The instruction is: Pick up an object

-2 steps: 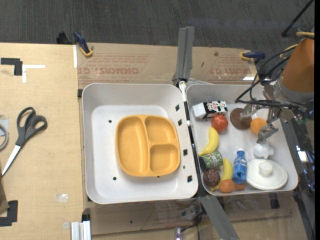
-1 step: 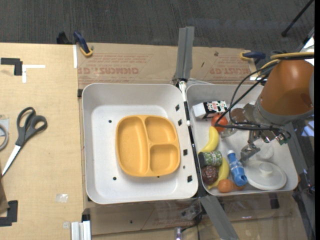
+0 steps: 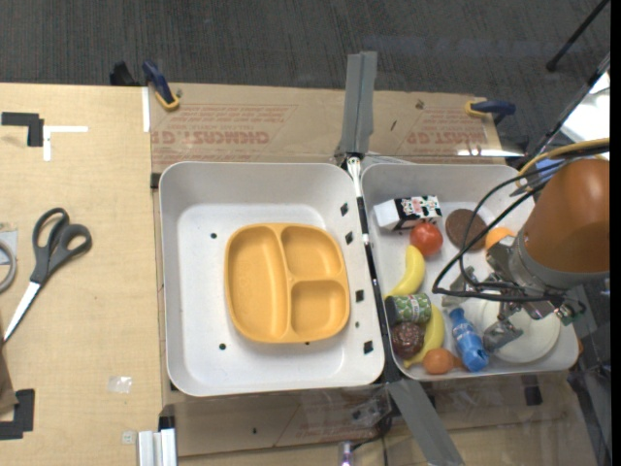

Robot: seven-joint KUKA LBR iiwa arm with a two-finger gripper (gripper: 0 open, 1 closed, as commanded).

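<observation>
The right bin [image 3: 437, 170] holds several objects. A white carton with black spots [image 3: 409, 211] lies at the back, with a red tomato [image 3: 426, 237] and a brown disc [image 3: 464, 227] beside it. A banana [image 3: 412, 272], a green can [image 3: 411, 308], a dark red fruit [image 3: 408, 337], a second banana [image 3: 434, 330] and a small orange fruit [image 3: 439, 360] line the left side. My gripper [image 3: 502, 332] hangs low in the bin's front right, over a white dish [image 3: 534, 346], just right of a blue bottle [image 3: 468, 341]. I see nothing held in it.
The left bin [image 3: 184, 260] holds a yellow divided plate [image 3: 287, 282]. An orange ball [image 3: 497, 236] sits half hidden under the arm's cables. Scissors [image 3: 49, 250] lie on the bench at far left. A grey divider bar [image 3: 359, 105] runs behind the bins.
</observation>
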